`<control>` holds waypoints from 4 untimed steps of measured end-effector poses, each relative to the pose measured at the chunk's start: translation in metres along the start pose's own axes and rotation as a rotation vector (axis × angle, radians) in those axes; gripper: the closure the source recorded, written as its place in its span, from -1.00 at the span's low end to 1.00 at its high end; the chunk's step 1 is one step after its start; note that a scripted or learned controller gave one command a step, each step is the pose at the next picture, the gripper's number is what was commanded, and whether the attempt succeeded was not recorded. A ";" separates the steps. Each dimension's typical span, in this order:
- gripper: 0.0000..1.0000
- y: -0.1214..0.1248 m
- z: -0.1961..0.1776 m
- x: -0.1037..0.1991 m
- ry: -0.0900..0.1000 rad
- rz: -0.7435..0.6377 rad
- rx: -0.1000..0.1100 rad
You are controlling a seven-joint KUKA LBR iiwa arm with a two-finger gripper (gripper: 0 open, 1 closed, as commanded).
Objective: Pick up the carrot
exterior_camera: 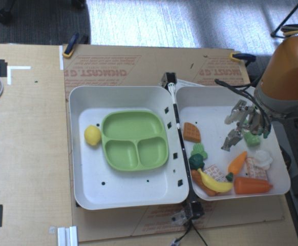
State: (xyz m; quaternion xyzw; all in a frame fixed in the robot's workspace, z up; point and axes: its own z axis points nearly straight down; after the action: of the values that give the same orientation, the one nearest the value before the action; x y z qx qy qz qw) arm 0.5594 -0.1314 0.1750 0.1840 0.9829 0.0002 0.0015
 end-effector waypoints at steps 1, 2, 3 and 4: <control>-1.00 -0.053 0.082 -0.006 0.001 -0.217 0.000; 1.00 -0.053 0.072 -0.007 -0.003 -0.213 -0.002; -1.00 -0.053 0.072 -0.007 -0.003 -0.213 -0.002; -1.00 -0.045 0.079 0.022 -0.016 -0.477 -0.001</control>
State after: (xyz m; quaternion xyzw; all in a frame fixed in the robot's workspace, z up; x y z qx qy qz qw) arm 0.5225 -0.1655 0.0955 -0.0536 0.9985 -0.0010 0.0095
